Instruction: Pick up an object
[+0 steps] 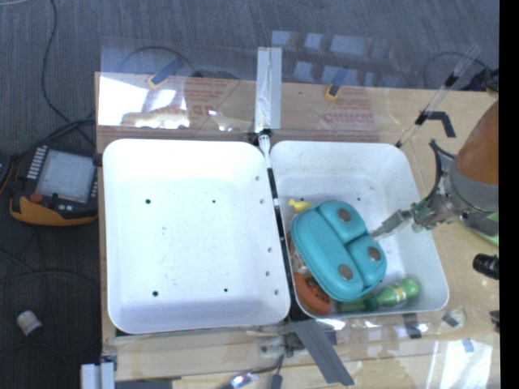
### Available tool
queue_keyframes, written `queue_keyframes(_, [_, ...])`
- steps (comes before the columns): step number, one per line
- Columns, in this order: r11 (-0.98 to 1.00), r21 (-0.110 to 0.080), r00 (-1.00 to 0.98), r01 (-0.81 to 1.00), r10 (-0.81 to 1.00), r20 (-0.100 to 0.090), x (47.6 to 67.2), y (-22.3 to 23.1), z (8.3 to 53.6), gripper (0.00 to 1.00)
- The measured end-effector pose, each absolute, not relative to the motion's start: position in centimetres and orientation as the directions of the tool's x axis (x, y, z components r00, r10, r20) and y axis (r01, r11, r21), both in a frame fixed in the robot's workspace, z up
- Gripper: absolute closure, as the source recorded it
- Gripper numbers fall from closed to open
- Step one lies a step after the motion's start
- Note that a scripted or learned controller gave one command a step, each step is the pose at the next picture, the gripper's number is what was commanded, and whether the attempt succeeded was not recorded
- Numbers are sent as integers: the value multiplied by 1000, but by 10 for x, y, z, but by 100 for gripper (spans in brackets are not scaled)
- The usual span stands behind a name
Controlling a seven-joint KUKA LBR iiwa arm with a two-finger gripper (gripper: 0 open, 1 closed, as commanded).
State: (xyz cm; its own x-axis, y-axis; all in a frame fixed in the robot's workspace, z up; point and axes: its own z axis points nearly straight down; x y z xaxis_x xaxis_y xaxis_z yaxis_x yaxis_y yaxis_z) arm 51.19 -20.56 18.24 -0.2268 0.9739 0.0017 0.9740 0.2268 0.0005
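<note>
Because the objects were crowded into the lower left of the right bin (405,164), the coming move was judged to turn on one relation: the teal toy (336,245) lay to the left of the gripper (388,224), touching or just beside its tip. The toy's long axis ran from upper left to lower right, roughly across the gripper's line of approach from the right of the frame. A green bottle (389,295) lay along the lower wall, an orange item (310,292) was tucked under the toy's lower left, and a yellow piece (299,206) sat at its upper left. Whether the gripper was released or clenched could not be told. The left bin (190,229) lay further left.
</note>
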Motion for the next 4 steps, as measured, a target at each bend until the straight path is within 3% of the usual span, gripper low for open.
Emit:
queue_keyframes(1, [365,5,-365,931,931,-3,496,-180,120,0])
queue_keyframes(2, [472,17,-471,881,881,-32,515,-182,111,0])
queue_keyframes(3, [553,1,-553,833,833,1,529,-163,151,0])
queue_keyframes(4, [513,15,-513,858,858,-23,533,-165,122,0])
